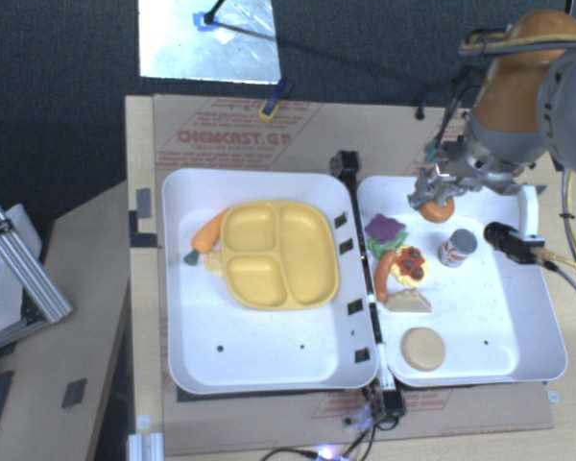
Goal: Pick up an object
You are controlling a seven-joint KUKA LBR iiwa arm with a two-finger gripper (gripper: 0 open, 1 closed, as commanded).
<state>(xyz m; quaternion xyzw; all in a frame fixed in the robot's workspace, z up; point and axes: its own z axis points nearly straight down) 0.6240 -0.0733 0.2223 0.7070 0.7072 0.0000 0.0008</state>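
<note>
My gripper (pixel 433 191) hangs over the back of the right bin (pixel 533 339), at the end of the grey and orange arm coming in from the right. Directly under it, touching or nearly touching, is a small round orange object (pixel 440 211). Nearby in that bin lie a purple grape bunch (pixel 385 229), a small can (pixel 456 247), an orange carrot (pixel 381 275), a red and yellow food piece (pixel 410 265), a pale wedge (pixel 410 302) and a round tan cookie (pixel 423 348).
The left bin (pixel 187 353) bears a yellow divided plate (pixel 274 254) with a second carrot (pixel 209 230) at its left edge. A black part (pixel 507 239) sticks into the right bin from the right. A ridge with black clips (pixel 362 267) divides the bins.
</note>
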